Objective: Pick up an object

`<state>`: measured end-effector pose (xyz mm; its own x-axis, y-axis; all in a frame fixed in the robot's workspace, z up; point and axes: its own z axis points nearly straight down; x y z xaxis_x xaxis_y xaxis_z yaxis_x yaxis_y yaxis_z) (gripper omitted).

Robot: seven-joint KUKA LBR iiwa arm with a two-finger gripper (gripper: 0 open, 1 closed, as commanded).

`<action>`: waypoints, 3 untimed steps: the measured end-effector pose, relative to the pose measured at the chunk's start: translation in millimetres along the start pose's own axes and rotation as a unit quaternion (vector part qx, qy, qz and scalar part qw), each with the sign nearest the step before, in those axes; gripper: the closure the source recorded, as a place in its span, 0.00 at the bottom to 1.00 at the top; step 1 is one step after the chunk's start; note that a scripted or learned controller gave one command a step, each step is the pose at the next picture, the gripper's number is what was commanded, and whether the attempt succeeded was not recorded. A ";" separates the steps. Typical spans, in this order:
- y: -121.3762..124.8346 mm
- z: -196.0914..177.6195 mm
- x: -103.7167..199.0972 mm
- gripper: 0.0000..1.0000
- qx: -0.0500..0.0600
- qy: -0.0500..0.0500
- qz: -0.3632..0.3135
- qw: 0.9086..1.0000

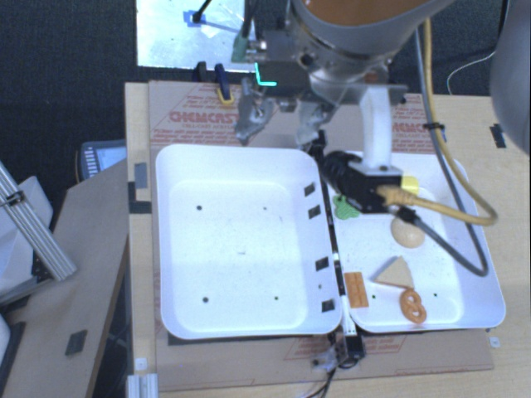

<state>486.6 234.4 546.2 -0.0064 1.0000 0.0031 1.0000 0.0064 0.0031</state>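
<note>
Tool (278,127) above far edge of left bin (178,172), fingers apart, nothing between them. In right bin (481,301): pretzel (412,306), wedge (397,273), egg (407,235), green bit (346,207), orange block (356,289) by divider. All untouched.

The fingers (278,118) hang over the far rim of the left bin (178,222). Below and toward the near side of them the bin floor is free. To their right, cables (452,214) and a black bracket (357,181) cross the right bin (481,305), over the green piece (346,208).
</note>
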 end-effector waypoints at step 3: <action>0.0 0.0 0.0 0.00 0.000 0.000 0.000 1.000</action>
<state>486.6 234.4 546.2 -0.0064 1.0000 0.0031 1.0000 0.0064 0.0031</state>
